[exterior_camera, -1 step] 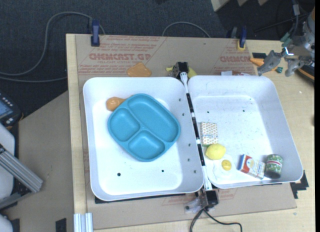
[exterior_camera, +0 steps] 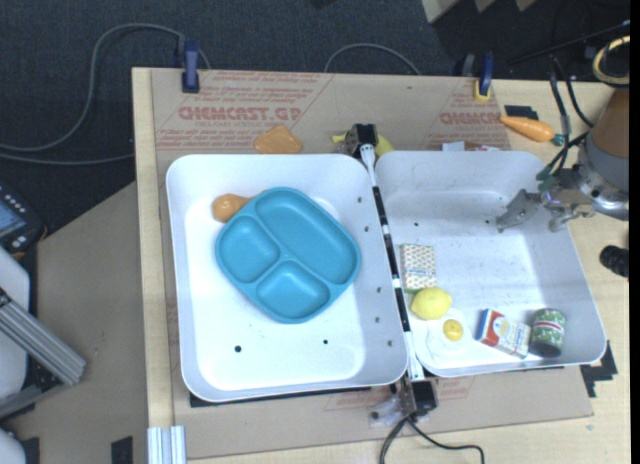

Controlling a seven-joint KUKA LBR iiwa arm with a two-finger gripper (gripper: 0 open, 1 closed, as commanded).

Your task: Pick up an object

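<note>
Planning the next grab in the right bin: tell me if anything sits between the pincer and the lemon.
Nothing visible does. The pincer is over the upper part of the right bin, and the lemon lies lower left of it across bare bin floor. The patterned packet sits just above the lemon, slightly left of that line.

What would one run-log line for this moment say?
gripper: over right bin, upper part, holding nothing | lemon, can: near bin's front | blue tray: left bin
</note>
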